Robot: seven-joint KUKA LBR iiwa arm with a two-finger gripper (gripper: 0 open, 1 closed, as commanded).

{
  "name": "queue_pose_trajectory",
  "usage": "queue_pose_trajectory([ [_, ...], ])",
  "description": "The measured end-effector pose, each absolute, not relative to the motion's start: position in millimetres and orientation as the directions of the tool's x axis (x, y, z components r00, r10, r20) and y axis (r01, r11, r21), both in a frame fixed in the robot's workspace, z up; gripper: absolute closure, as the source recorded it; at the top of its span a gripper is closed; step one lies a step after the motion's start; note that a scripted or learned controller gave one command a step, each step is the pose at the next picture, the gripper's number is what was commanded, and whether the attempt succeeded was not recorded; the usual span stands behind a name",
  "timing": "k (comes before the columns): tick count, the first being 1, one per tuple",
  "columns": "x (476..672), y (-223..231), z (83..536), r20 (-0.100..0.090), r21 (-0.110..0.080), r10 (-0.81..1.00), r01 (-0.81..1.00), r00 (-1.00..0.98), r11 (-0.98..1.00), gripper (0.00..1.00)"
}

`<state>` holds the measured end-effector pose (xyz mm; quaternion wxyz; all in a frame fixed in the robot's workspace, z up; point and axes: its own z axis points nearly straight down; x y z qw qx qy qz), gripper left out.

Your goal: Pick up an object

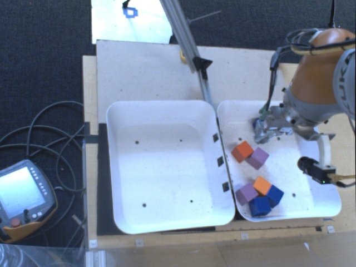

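Blue cube [260, 206] lies well below the hand [262, 131], seemingly empty.

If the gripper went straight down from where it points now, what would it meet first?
Probably the bare white floor of the right bin. The gripper hangs just up-right of the small orange cube, apparently clear of it, though height and depth are hard to judge from this slanted view.

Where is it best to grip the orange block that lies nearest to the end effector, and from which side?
Probably from above, across the orange block's two free flat sides, upper-left and lower-left. Its right side touches the purple block, so fingers hardly fit there. The end effector hangs just above it.
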<state>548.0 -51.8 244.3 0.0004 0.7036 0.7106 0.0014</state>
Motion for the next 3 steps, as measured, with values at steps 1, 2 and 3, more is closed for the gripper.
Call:
queue_pose_trajectory([
  [1,562.9,-8.0,248.7,0.0,0.004,1.0,1.0,-0.009,0.009,1.0],
  [2,583.6,31.0,247.1,0.001,0.003,1.0,1.0,-0.009,0.009,1.0],
  [3,592.6,78.6,239.4,0.001,0.002,1.0,1.0,-0.01,0.01,1.0],
])
